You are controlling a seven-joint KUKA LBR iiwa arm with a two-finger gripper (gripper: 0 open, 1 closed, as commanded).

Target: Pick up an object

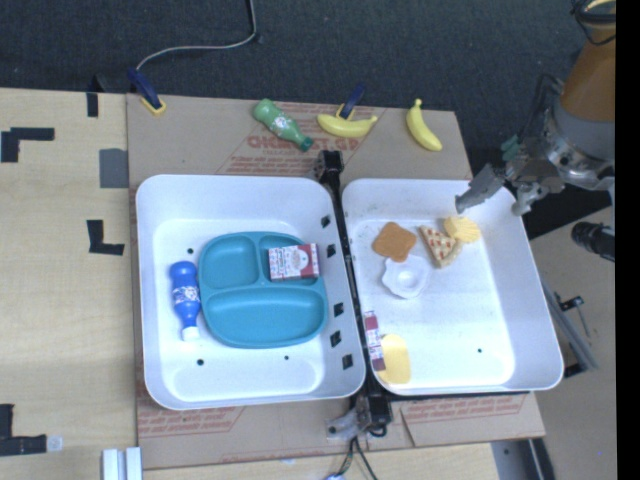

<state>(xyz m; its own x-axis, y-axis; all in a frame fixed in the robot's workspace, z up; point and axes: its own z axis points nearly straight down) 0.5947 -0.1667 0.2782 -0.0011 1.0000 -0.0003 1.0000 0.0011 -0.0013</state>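
The hand (497, 190) hovers near the pizza slice (438, 244) and toast (394, 241).

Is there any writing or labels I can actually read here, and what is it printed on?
Nothing can be read for certain.
Red printing on the brown cardboard sheet under the bins: too blurred.
Small red and white carton on the teal divided plastic tray: print too small.
Blue plastic bottle: white label unreadable.
Green plastic bottle: label blurred.

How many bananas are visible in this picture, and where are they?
2. Both lie on the cardboard behind the bins: one banana near the green bottle, the other banana further right, behind the right bin.
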